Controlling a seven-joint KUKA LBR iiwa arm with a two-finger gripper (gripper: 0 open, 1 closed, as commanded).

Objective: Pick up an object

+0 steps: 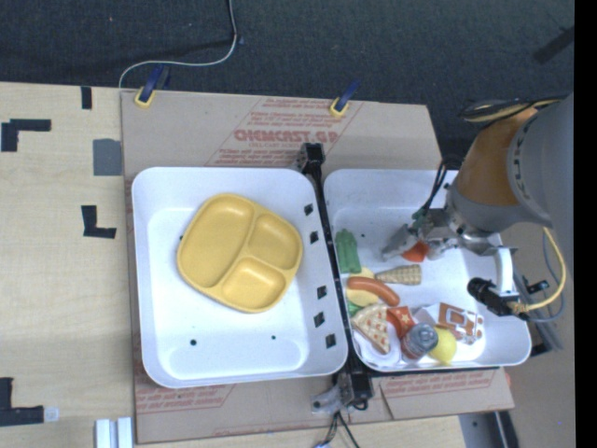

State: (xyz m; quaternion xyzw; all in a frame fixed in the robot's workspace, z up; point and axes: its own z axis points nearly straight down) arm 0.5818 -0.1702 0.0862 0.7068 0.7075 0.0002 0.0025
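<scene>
Gripper (410,244) fingers reach down-left into the right bin (373,187), clenched on a small red object (417,249) that shows between the fingertips, just far of the waffle cone (400,274) and hot dog (372,292).

a light wooden bench top (56,278) with black tape marks (93,222) carries a printed cardboard sheet (270,133) pinned by two clamps (145,94), while dark carpet floor (373,26) stretches behind with a thin white cable (219,56) trailing across it.
</scene>
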